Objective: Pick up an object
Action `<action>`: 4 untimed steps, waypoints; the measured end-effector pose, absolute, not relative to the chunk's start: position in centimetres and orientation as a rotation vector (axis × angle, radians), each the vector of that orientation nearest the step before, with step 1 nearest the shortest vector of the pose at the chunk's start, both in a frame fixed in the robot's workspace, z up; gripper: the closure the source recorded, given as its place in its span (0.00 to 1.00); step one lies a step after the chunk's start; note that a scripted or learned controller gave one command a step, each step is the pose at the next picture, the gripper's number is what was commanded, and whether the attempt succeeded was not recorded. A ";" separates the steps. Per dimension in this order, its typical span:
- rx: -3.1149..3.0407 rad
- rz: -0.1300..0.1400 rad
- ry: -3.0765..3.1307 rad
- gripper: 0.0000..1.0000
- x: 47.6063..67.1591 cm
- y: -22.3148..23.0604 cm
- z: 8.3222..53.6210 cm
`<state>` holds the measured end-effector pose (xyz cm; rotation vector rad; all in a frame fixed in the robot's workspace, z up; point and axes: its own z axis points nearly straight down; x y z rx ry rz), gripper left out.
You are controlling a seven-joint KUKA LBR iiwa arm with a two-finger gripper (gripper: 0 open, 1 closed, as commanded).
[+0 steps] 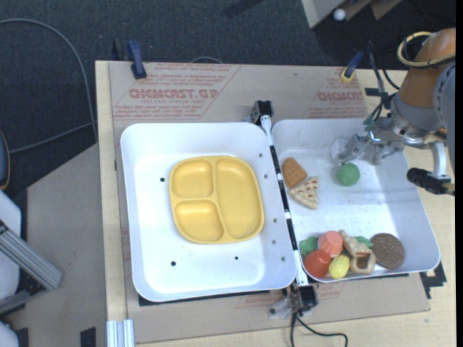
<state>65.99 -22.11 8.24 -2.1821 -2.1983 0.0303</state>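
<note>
Bench bears two bins; gripper point(359, 149) hovers upper right over right bin point(405, 215), just above green ball point(349, 174), apparently to grasp it; finger state indeterminate.

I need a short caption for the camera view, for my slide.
Gripper over the right bin near a green ball; yellow divided plate in the left bin.

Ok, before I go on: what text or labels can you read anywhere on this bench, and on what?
"CHEMCAST GP" in red, printed on the brown board behind the left bin.
The same red print repeats behind the right bin, too blurred to read.
The smaller red lines around both are too small to read.
</note>
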 end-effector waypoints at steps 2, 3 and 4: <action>-2.220 0.001 -2.221 0.00 60.5 -15.7 8.5; -2.221 -0.001 -2.221 1.00 60.6 -15.7 9.5; -2.220 -0.003 -2.223 1.00 60.7 -5.1 18.5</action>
